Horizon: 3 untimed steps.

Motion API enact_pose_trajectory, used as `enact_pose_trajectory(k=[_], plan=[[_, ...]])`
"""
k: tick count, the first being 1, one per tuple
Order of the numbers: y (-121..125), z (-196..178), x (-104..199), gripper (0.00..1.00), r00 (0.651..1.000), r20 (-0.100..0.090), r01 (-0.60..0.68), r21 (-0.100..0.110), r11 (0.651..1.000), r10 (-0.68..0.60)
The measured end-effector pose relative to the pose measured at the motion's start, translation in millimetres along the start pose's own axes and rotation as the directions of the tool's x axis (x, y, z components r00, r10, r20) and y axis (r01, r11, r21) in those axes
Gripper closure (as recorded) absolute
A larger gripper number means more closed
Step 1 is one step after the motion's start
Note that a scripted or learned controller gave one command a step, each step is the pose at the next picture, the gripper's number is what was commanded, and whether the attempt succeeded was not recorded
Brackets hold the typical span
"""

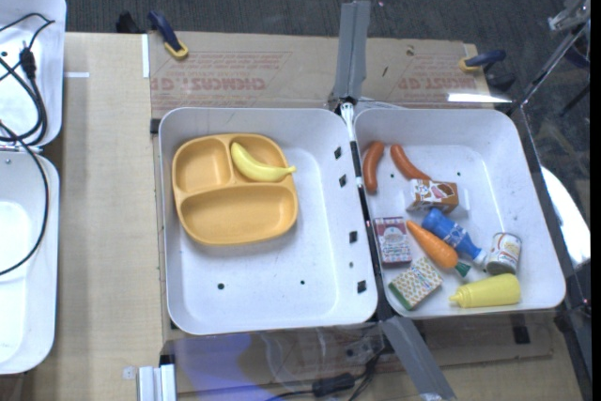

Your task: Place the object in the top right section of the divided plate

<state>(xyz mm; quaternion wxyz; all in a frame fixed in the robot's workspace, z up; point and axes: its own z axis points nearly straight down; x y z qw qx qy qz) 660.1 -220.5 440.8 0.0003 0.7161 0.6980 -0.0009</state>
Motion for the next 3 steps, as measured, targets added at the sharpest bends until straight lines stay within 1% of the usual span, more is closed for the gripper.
enact_pose_trajectory(k=[1,2,3], plan=[[-0.6,0.5,0.7,0.0,0.998,-0.001,-0.067,0.001,0.998,0.067],[-67.4,86.6,21.0,0.0,0.995,-0.002,0.096,0.002,0.995,-0.096],[-86.0,-0.2,-4.0,0.0,0.98,0.0,0.197,0.0,0.98,-0.197]])
